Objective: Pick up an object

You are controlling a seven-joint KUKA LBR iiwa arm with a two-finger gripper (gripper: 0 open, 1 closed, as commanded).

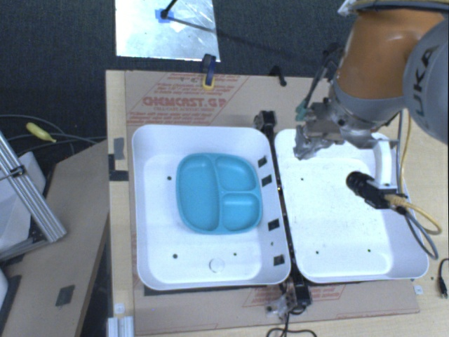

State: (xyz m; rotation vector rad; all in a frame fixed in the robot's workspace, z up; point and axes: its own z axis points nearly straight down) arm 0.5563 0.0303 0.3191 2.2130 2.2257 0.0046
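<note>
The near rim of the left bin (203, 281) lies closest to the camera, one of two shallow white bins set side by side on the brown board (189, 100). In this left bin sits one blue plate (219, 192), lying flat near the middle, divided into three compartments: a long one on its left side and two smaller ones on its right. Also on the floor of this bin, near the front wall, lies one small clear round piece (216, 264), hard to identify.

Between the two bins runs a dark seam with four black clips (267, 181) along it.

The right bin (351, 269) has a bare white floor with a few small dark dots. One black cylindrical part (365, 187) with a cable hangs over its right side. The single gripper (306, 144) hovers over the bin's back left corner, under the grey and orange arm (386, 48); whether its pincer is wide or narrow, I cannot tell.
</note>
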